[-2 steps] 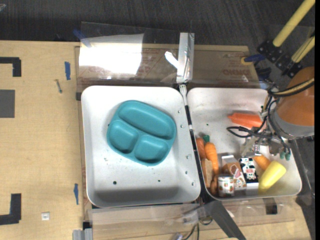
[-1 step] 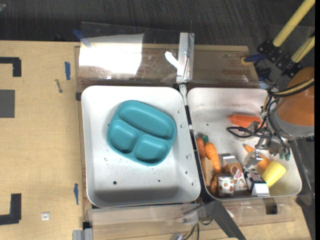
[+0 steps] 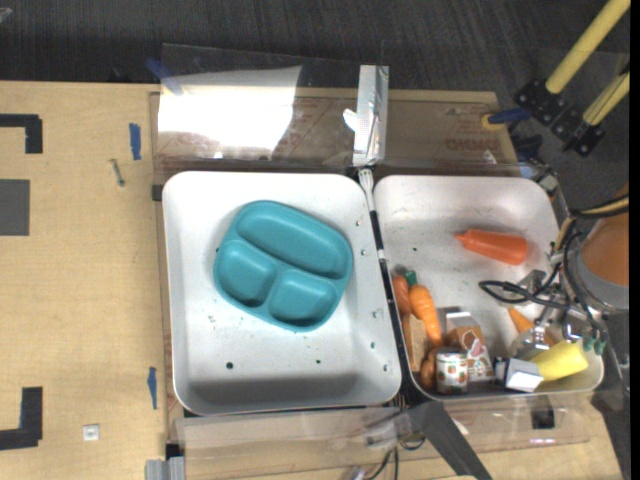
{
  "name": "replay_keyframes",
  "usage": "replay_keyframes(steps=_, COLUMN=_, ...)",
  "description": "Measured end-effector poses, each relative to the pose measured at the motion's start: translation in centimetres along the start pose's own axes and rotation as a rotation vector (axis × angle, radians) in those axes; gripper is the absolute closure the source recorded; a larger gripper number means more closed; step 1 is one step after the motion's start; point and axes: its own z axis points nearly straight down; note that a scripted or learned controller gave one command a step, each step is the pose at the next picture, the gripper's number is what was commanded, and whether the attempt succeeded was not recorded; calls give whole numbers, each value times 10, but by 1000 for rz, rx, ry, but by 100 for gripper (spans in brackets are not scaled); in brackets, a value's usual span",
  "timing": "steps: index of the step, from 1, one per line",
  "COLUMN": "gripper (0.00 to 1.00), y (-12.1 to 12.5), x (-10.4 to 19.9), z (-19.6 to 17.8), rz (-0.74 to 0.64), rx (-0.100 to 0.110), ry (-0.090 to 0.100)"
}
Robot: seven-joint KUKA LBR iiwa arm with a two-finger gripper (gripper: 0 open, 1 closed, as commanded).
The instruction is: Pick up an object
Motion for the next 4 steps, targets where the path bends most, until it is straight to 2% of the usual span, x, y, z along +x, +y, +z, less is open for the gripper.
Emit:
replay_keyframes(steps=1, gripper=100, y=1, x=0, z=-10, rz=-5, rx=1, ry=3)
replay_keyframes(steps=2, gripper=100, y=0, x=-66, z=-123, rz=-166, rx=-2, ry=17)
replay_keyframes(steps=3, gripper=0, y=1, x=-64, z=-119, rz=-166, rx=-4, ry=26)
replay_keyframes(steps=4, gripper=0, y=7, x=-16, z=-4, rz=-68, rx=-1, ry=22)
